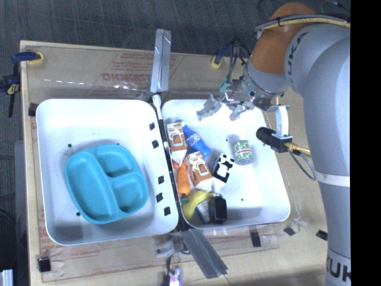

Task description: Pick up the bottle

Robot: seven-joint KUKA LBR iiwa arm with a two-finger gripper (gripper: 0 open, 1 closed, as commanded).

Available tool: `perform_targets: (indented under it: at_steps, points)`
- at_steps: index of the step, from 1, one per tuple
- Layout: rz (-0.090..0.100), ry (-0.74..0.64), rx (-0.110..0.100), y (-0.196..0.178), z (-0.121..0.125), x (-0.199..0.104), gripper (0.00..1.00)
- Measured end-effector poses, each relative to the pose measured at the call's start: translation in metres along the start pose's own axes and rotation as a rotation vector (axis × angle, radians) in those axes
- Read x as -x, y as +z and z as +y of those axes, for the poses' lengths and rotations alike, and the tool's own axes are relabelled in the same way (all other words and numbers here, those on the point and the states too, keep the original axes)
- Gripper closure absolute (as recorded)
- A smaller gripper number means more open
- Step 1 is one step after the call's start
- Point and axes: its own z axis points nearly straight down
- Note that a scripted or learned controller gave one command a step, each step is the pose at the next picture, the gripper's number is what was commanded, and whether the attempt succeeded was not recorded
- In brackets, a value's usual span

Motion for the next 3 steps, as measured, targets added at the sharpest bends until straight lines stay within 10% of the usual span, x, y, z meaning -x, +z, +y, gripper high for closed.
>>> perform_targets:
  at_steps: [1, 2, 3]
  points:
    - [0.0, -0.115, 0.002, 0.121, 0.0, 0.019, 0.0]
    - [0.0, -0.119, 0.0, 0.111, 0.0, 0.018, 1.0]
    - [0.0, -0.082, 0.004, 0.027, 0.023, -0.027, 1.0]
